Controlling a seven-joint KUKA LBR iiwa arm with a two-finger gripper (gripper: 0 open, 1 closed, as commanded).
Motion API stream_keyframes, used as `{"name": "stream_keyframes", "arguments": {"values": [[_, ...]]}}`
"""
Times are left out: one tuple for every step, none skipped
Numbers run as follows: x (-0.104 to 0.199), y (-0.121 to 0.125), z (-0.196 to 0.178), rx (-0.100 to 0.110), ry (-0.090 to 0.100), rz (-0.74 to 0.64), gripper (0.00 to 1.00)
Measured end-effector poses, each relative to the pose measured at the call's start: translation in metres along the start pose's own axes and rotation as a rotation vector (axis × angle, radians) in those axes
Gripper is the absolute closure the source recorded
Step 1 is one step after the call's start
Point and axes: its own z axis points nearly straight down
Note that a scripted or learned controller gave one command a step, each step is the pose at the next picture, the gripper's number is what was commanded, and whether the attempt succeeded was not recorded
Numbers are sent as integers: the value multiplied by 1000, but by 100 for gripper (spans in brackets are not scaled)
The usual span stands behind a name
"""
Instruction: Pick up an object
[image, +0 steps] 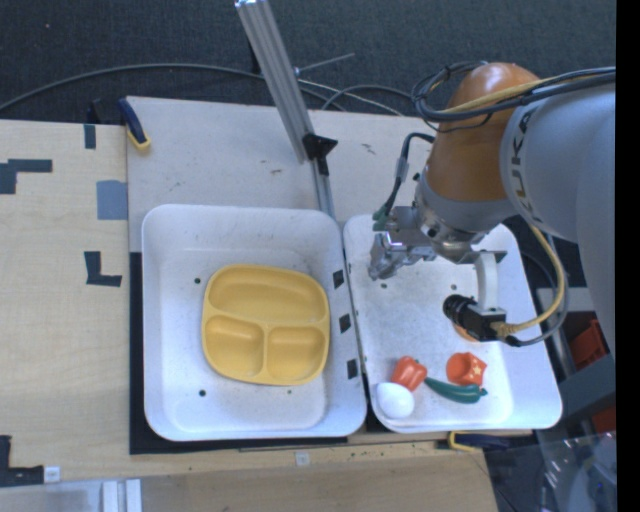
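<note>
The gripper (385, 262) hangs near the right bin's (530, 405) far-left corner, finger state unclear, well apart from the green pepper (455, 392) lying crosswise along the near edge.

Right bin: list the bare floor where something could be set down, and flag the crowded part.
In the right bin, the floor is bare in the middle, between the gripper at the far left corner and the toys along the near wall. It is crowded there: white egg, two orange pieces and a green pepper.
</note>
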Motion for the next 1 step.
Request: {"name": "stream_keyframes", "arguments": {"values": [[64, -4, 9, 1, 0, -1, 100]]}}
